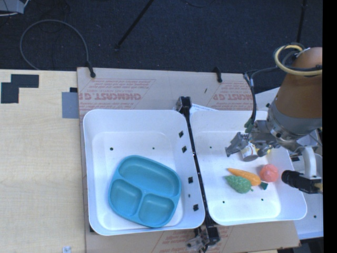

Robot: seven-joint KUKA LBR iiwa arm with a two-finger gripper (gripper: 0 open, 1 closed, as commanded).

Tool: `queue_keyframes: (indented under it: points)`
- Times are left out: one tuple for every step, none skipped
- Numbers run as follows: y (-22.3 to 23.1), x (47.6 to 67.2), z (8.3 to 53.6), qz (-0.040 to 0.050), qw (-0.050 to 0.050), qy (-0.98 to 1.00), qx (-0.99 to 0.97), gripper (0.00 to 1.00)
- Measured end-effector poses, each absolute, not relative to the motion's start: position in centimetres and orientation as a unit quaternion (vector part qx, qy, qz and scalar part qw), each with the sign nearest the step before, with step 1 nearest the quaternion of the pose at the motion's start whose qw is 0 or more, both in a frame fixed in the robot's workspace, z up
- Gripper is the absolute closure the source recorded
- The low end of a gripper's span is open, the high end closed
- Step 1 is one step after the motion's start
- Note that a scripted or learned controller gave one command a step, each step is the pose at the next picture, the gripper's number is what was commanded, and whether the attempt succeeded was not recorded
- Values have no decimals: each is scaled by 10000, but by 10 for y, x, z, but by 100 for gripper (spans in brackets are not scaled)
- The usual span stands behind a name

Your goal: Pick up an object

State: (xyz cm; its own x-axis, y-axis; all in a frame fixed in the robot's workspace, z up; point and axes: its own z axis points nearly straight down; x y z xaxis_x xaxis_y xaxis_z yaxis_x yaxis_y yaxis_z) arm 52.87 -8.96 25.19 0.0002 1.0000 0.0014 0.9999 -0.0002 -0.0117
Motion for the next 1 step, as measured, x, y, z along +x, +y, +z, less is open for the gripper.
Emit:
queue_keyframes:
  points:
    - [-90, 530, 256, 7, 8, -7075, -7067, 0]
